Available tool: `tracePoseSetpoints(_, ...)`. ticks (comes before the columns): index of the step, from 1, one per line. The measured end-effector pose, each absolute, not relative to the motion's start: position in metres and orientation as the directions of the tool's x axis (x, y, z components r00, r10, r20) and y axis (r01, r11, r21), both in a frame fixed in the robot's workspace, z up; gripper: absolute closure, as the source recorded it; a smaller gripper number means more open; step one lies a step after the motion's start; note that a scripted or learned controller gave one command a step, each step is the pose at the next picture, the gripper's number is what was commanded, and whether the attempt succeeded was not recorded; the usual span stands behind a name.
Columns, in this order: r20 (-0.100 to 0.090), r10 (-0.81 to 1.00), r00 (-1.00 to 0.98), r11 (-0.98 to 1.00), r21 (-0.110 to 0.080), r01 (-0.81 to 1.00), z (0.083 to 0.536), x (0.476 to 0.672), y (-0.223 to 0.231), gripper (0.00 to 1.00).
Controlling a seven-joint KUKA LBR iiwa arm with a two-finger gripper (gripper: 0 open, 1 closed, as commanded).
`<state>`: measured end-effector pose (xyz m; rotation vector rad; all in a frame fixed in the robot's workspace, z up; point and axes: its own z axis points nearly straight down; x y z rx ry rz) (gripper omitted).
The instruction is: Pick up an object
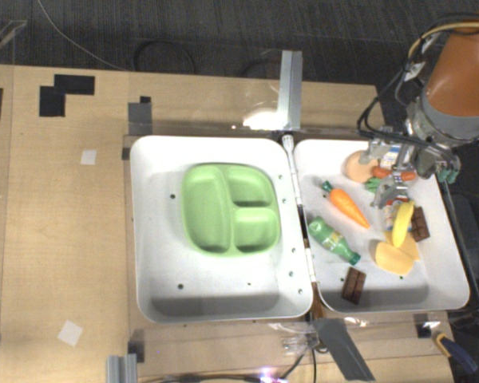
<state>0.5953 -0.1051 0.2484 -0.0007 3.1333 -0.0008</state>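
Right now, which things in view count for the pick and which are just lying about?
For the pick, all in the right bin:
gripper
banana
carrot
green bottle
yellow wedge
brown block

Lying about:
green divided plate in the left bin
cable behind the bench

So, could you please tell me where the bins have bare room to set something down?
Left bin: bare floor all around the green tray, widest along the near edge. Right bin: bare at the near right corner, beyond the chocolate bar. Crowded around the carrot, banana and gripper.
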Motion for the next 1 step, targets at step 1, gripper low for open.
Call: tracePoseSetpoints(1,-0.015,-0.05,-0.999,0.999,-0.002,-0.05,0.1076,0.5949,-0.119,0.0)
